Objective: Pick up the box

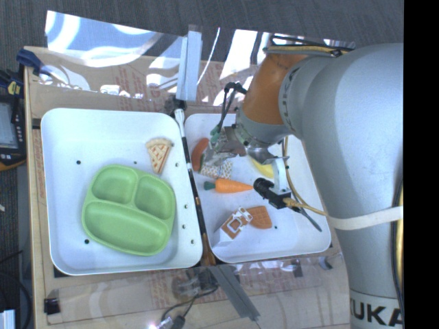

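The box (245, 221) is small, orange-brown with white markings, and lies flat near the front of the right bin (302, 242). My gripper (221, 153) is low over the back left part of that bin, well behind the box, with the carrot between them. It sits over a cluster of small items, and the wrist hides what is under it. The arm's grey body and orange band cover the bin's back right.
An orange carrot (232, 186) lies across the right bin's middle, with a red item (198, 153) at its left wall and a yellow one (261, 168) beside the wrist. The left bin (62, 184) holds a green divided plate (130, 208) and a waffle-like wedge (159, 154).
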